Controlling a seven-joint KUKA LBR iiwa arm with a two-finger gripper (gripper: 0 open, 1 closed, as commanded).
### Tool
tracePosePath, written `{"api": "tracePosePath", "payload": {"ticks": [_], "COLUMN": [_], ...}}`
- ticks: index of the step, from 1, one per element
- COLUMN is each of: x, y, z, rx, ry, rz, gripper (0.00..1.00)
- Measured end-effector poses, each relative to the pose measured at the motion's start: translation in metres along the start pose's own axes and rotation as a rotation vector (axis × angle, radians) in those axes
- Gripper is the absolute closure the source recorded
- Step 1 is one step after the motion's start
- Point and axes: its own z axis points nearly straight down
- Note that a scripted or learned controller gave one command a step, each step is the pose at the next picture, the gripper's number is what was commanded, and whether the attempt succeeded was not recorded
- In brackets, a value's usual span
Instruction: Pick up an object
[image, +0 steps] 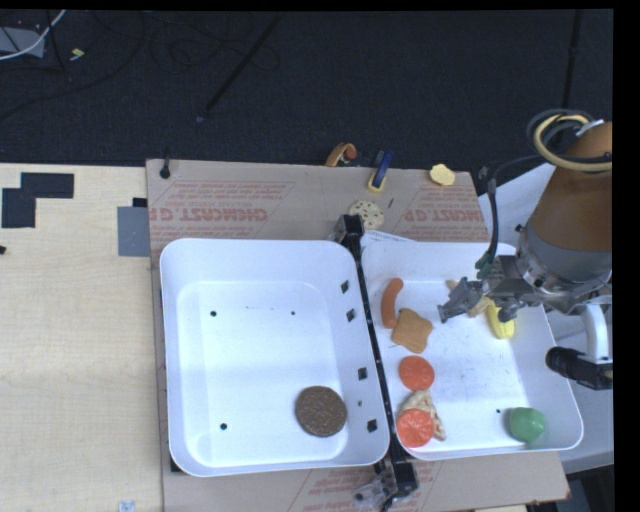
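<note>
Pincer (470, 297) over right bin (560, 440), can't tell its state. Toast slice (411, 329) nr it: light, stiff; grab across flat edges.

Pale wood surface (70, 330) fills the left of the frame. A printed cardboard sheet (250, 205) lies on it, centre to right. On the cardboard: two white bins side by side, left bin (190, 300), right bin (560, 420). Loose along the sheet's upper edge: blue-yellow piece (379, 170), yellow lump (442, 176), spotted disc (366, 213).
</note>
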Motion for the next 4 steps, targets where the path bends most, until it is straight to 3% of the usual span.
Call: {"api": "tracePosePath", "payload": {"ticks": [1, 2, 3, 4], "x": [0.014, 0.034, 0.032, 0.021], "y": [-0.056, -0.027, -0.028, -0.005], "z": [0.125, 0.137, 0.126, 0.117], "rx": [0.012, 0.000, 0.003, -0.003], "ry": [0.004, 0.000, 0.001, -0.001], "rz": [0.001, 0.000, 0.007, 0.002], "gripper": [0.00, 0.00, 1.00, 1.00]}}
